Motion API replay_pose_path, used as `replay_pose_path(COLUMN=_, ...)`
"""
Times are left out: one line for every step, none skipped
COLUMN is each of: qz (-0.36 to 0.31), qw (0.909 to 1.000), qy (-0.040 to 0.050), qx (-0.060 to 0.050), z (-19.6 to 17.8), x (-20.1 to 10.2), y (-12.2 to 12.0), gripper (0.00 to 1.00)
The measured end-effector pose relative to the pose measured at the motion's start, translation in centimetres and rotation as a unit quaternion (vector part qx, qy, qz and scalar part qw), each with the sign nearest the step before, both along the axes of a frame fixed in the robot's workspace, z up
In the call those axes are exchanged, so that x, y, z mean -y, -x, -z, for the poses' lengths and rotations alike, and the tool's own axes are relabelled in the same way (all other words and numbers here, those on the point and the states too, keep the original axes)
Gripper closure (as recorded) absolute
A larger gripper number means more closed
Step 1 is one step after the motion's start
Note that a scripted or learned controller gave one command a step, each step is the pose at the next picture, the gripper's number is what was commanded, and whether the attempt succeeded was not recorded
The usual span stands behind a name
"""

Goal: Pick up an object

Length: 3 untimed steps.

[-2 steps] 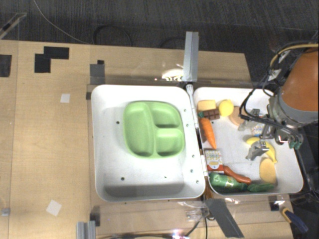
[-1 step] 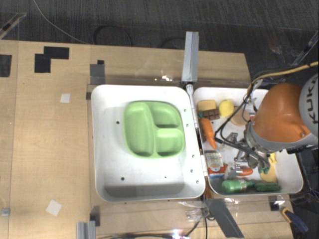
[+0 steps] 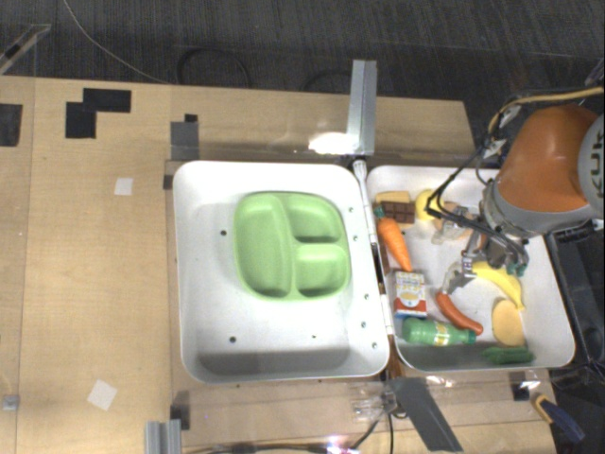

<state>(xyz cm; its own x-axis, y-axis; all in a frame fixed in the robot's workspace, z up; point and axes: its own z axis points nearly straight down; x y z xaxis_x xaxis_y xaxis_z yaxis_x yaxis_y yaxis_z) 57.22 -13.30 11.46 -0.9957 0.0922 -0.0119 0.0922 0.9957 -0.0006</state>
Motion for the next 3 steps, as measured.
replay_pose_path(qz=0.024, qw=0.9997, qy=0.0001, qx=0.003, z=2.4, x=2.8, y=3.9, gripper=0.00)
replay_pose_path(qz=0.112, qw=0.9937, qy=-0.0007, qx=0.005, z=2.4, x=4.9, y=7.9, gripper=0.00)
replay_pose_path(qz=0.089, qw=0.9961, qy=0.0002, qx=0.005, z=2.4, x=4.9, y=7.8, gripper=0.00)
